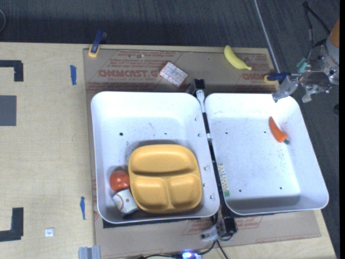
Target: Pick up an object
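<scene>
A small orange carrot (277,129) lies in the right bin (259,198), near its far right wall. The left bin (145,107) holds a big yellow compartment tray (164,177), upside down. Wedged against the tray's left side are a red-orange ball (119,179) and a small white-and-orange can (125,200). My gripper (287,89) hangs over the far right corner of the right bin, up and to the right of the carrot, with nothing seen in it.
A yellow banana (236,58) and a small patterned card (172,73) lie on the cardboard behind the bins. Clamps (97,42) hold the cardboard at its far corners. A thin rod (264,26) slants across the upper right.
</scene>
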